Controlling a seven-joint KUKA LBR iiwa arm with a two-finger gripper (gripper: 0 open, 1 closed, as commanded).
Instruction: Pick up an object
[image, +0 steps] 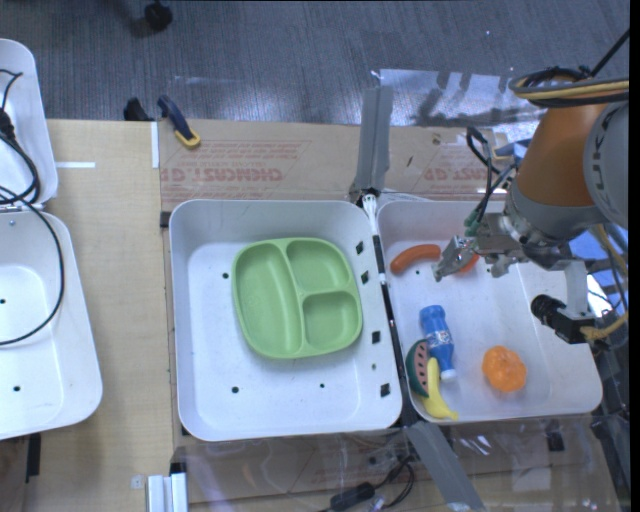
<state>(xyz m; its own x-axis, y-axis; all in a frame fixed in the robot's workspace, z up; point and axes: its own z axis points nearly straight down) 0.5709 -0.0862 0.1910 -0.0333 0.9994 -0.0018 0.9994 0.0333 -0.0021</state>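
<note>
We see the right bin (560, 400) holding a bottle (436, 340), orange (504, 368) and sausage (413, 257). We judge this the approach: our gripper (455, 262), state untellable, hovers beside the sausage; next, descend and close.

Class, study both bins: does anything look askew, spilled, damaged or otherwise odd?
Nothing is spilled or broken. The green divided plate sits slightly rotated in the left bin. The watermelon slice and banana crowd the right bin's lower-left corner.
</note>
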